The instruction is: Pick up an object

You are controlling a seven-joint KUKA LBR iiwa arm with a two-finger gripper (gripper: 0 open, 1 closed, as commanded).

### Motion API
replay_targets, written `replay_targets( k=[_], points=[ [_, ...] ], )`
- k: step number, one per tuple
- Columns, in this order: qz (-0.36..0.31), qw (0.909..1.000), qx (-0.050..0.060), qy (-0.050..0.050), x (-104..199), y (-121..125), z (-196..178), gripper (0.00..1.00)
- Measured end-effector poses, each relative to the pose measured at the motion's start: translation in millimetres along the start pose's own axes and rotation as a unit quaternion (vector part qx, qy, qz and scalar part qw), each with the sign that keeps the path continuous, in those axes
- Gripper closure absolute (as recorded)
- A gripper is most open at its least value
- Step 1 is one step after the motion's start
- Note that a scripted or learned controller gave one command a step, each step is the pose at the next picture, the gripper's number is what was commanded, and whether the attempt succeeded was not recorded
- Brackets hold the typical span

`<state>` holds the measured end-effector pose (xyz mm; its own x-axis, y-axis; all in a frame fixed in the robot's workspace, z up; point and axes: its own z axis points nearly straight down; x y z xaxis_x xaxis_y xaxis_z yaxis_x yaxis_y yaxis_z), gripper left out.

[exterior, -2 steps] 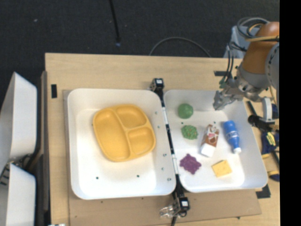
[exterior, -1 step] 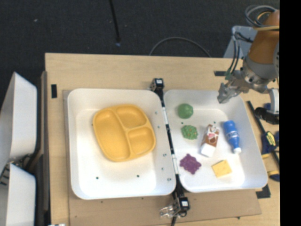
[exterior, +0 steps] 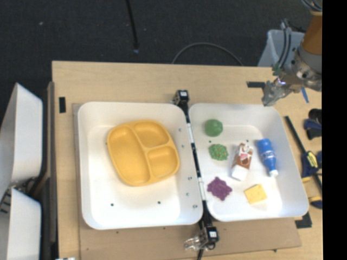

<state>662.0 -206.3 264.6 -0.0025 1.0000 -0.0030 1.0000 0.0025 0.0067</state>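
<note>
Yellow plastic fills much of the left bin (exterior: 87, 161): a tray (exterior: 143, 153) with three compartments, lying flat and turned a little askew. The right bin (exterior: 287, 145) holds six small things. A green ball (exterior: 213, 127) sits near the far left corner, and just in front of it lies a green lump (exterior: 219, 152). A purple piece (exterior: 219, 188) lies nearer the front, close to the divider between the bins. A small carton (exterior: 243, 162) in white, red and brown rests at the middle, tilted. Beside it on the right lies a blue bottle (exterior: 265, 155) with its white cap pointing to the front. A yellow block (exterior: 255, 194) sits at the front, apart from the carton.

The arm (exterior: 309, 37) stands over the bench's far right corner, outside the right bin. Its gripper (exterior: 272, 96) hangs above the bin's far rim, well apart from all the objects and holding nothing; whether its hand is spread or closed I cannot tell.
</note>
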Motion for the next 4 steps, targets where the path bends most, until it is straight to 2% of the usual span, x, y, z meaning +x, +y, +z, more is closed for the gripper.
replay_targets(
  k=[1, 2, 4],
  points=[
    [-0.001, 1.0000, 0.002, 0.001, -1.0, 0.9, -13.4, 1.00],
    [-0.002, 1.0000, 0.003, 0.002, 46.2, -13.3, -19.4, 1.00],
    [-0.001, 1.0000, 0.005, 0.002, 134.6, -37.3, 9.2, 1.00]
  ],
)
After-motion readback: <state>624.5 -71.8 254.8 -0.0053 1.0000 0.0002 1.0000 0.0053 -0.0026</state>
